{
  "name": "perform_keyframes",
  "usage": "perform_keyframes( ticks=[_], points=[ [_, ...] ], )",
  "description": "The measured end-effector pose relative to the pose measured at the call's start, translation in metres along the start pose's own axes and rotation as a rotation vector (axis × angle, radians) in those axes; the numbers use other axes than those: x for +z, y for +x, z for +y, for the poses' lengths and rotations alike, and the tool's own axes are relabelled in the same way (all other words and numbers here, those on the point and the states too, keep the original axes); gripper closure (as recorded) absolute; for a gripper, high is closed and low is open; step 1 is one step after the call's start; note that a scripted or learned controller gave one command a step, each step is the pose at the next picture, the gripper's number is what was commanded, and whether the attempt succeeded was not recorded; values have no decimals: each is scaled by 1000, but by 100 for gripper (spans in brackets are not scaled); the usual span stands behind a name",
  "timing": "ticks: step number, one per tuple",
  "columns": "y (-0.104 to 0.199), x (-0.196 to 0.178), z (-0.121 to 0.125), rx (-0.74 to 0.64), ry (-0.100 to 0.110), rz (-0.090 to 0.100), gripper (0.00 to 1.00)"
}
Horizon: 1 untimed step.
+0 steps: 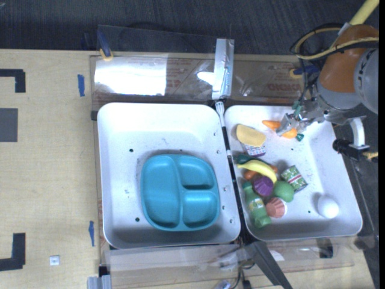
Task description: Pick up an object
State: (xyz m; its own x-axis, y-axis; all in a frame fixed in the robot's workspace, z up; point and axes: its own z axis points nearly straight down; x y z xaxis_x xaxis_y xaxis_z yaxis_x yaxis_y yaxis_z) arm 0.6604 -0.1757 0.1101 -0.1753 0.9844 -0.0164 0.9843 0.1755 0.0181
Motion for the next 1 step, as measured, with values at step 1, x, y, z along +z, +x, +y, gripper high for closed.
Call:
perform_keyframes(
  ticks=[1],
  points=[
    [70,-107,25,75,6,14,100]
  ],
)
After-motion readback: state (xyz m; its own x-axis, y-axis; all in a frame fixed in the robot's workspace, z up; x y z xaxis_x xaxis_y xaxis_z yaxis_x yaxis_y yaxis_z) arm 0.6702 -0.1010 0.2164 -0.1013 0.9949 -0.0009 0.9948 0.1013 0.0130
